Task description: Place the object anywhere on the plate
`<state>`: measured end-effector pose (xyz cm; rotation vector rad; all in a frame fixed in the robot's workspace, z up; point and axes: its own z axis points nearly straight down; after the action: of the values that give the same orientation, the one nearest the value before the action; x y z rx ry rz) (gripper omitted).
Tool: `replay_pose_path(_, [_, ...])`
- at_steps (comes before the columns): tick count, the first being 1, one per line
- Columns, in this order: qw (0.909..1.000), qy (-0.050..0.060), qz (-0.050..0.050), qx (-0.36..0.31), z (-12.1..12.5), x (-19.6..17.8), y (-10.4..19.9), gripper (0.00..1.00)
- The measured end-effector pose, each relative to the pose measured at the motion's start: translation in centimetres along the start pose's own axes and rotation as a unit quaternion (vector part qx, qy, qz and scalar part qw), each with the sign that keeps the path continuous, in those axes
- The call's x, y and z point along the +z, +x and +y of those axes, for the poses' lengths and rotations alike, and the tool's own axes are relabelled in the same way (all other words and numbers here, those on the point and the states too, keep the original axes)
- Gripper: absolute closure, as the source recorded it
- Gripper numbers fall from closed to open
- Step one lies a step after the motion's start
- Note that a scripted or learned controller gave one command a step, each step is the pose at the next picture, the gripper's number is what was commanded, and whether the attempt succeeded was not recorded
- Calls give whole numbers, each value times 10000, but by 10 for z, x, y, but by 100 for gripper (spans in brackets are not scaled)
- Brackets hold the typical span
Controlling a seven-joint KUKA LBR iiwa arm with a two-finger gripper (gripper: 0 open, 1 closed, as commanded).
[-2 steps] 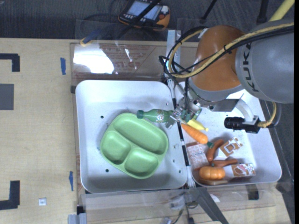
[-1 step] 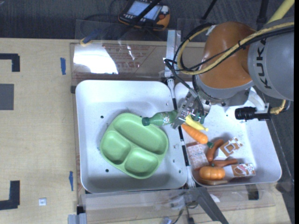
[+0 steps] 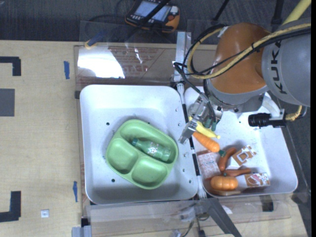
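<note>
Over the right bin's (image 3: 284, 152) left edge, the gripper (image 3: 193, 127) hangs, its state impossible to tell, just beside a carrot (image 3: 207, 141). A green bottle (image 3: 153, 149) lies on the green plate (image 3: 123, 154) in the left bin (image 3: 94, 132).

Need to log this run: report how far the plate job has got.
Done: a bottle already lies on the green plate. In hand: the gripper sits at the right bin's left edge, beside a carrot; no grasp is visible. Left: lift an object and place it.
</note>
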<state>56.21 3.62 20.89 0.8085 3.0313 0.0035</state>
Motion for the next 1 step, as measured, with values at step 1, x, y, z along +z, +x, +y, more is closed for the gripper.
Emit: replay_pose_path(1, [10000,0,0,0,0,0,0,0])
